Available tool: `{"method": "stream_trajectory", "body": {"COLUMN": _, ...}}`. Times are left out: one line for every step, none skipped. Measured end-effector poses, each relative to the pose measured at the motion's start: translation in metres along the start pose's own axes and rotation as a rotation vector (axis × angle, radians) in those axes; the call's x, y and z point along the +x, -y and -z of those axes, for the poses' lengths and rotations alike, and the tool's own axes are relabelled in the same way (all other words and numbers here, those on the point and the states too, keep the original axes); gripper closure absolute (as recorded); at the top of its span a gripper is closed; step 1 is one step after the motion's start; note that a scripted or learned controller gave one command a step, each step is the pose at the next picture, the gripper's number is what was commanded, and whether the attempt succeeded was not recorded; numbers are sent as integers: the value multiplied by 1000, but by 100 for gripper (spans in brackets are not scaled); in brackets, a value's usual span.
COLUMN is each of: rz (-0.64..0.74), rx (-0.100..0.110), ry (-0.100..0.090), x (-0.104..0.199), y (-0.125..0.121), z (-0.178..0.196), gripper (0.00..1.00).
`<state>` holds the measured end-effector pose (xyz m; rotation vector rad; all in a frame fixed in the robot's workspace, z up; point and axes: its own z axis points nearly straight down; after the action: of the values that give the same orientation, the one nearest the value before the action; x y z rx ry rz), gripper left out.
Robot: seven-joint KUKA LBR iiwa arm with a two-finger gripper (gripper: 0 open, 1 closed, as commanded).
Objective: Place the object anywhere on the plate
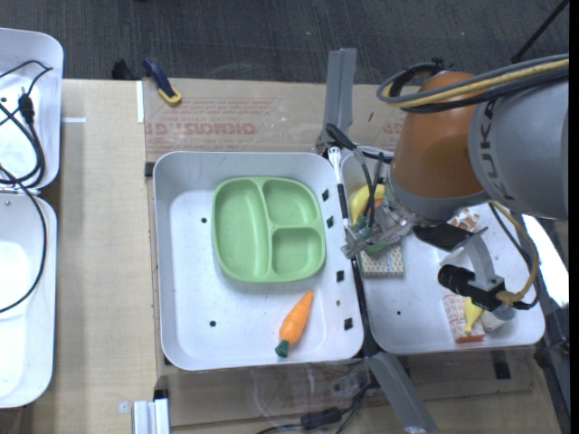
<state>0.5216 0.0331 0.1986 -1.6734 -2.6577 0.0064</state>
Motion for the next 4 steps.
{"method": "stream_trajectory", "body": {"rz": -11, "rx": -3, "ry": 1, "x": -14, "y": -58, "z": 100, "gripper": 100}}
{"method": "stream_trajectory", "body": {"rz": 65, "rx": 0, "ry": -1, "x": 55, "y": -44, "z": 19, "gripper": 100}}
{"method": "stream_trajectory", "body": {"rz": 19, "rx": 0, "ry": -1, "x": 108, "y": -29, "z": 41, "gripper": 100}}
{"method": "stream_trajectory", "body": {"rz": 19, "rx": -2, "ry": 0, "x": 145, "y": -54, "z": 71, "gripper": 100}}
